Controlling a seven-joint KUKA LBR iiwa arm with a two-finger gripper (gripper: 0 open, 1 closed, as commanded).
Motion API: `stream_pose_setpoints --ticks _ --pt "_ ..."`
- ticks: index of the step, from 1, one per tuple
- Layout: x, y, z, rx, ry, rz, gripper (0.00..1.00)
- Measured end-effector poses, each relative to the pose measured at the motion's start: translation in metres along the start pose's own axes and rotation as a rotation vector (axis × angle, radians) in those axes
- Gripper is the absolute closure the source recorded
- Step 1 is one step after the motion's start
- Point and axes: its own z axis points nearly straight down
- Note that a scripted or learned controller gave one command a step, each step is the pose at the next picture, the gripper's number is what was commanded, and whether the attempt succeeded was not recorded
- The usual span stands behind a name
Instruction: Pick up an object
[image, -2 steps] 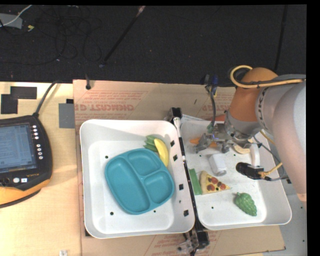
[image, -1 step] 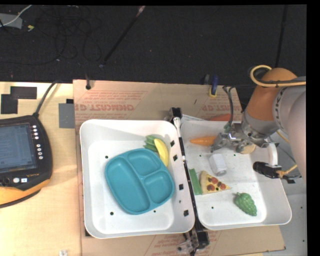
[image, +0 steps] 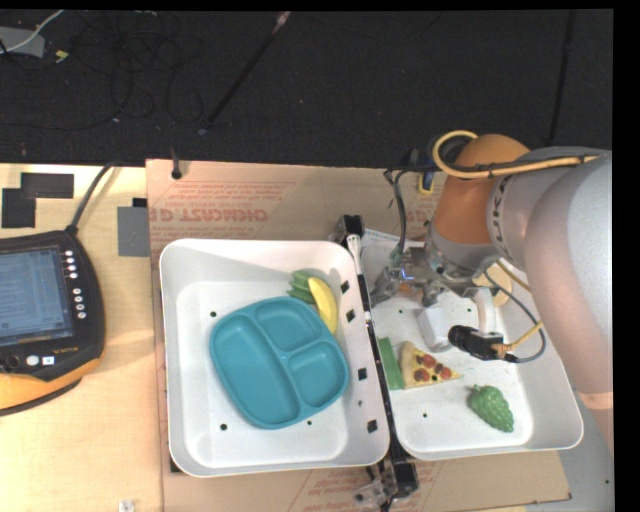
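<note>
My gripper (image: 418, 298) hangs low over the back left part of the right bin (image: 560, 420), under the orange wrist band. A toy pizza slice (image: 427, 364) lies just in front of it on the bin floor. A bumpy green toy (image: 492, 407) sits toward the front right. A flat green strip (image: 389, 362) lies along the divider side. In the left bin (image: 185, 300), a teal divided plate (image: 278, 362) takes up the middle, and a yellow banana with green leaves (image: 320, 297) rests at its back right corner.
A black plug on a cable (image: 474, 342) dangles from the arm just right of the pizza slice. The grey arm covers the right bin's back right. A tablet-like controller (image: 40, 305) lies on the bench at the far left. Cardboard (image: 250, 205) underlies both bins.
</note>
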Motion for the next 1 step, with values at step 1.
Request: stream_pose_setpoints --ticks 1 --pt "-0.0434 -0.001 -0.0003 -0.001 -0.005 0.009 0.0"
